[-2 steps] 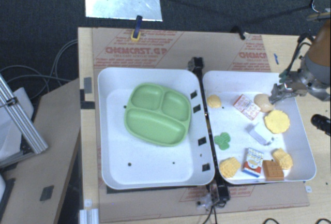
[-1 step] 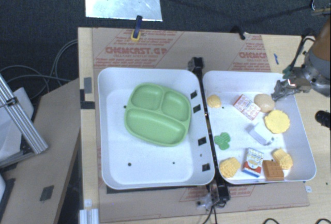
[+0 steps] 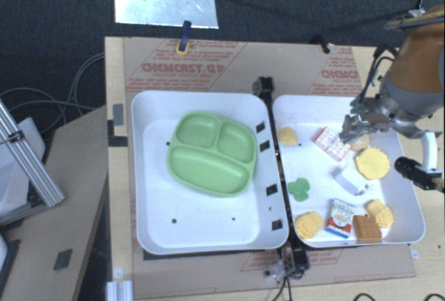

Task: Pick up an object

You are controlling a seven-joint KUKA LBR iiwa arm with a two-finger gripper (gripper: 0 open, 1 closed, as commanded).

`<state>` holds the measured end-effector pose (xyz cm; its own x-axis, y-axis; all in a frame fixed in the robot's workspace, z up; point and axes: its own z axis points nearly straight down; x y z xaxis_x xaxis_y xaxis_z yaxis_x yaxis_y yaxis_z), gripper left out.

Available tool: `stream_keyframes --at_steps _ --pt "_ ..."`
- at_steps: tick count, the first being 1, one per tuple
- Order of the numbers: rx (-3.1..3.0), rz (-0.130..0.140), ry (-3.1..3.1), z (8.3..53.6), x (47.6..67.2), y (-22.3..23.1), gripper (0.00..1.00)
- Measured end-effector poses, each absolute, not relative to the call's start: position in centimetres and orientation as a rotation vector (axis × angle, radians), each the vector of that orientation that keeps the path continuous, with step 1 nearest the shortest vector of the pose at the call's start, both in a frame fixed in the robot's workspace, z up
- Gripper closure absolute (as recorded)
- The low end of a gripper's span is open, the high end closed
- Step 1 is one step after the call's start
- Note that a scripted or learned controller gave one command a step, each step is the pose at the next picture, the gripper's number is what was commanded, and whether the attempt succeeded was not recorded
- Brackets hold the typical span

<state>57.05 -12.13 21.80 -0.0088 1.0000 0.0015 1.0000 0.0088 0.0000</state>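
- Right now the gripper (image 3: 353, 127) hangs low over the upper part of the right bin (image 3: 306, 108); whether it is wide or narrow I cannot tell.
- Closest to it lie a red-and-white packet (image 3: 331, 143), just to its left, and a yellow disc (image 3: 373, 163), just below; either could be the thing to pick.
- Farther off sit a white block (image 3: 350, 180), a green piece (image 3: 299, 189), a small carton (image 3: 341, 217), a brown block (image 3: 366, 228) and more yellow pieces.
- The left bin (image 3: 149, 153) holds a green divided tray (image 3: 211, 153).
- Risk: the flat packet and disc offer little edge, so a descent could slip off or nudge both together.
- Red lettering on the board (image 3: 208, 60) behind reads roughly "CHEMCAST"; the packet's print is too small to read.
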Motion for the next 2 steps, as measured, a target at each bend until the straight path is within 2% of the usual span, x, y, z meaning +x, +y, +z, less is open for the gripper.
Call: stream_keyframes --at_steps 1,2 --pt "-2.21 -0.003 -2.231 22.8 55.2 -7.4 1.0" --pt "-2.21 -0.004 -2.232 23.1 54.9 -2.6 1.0"
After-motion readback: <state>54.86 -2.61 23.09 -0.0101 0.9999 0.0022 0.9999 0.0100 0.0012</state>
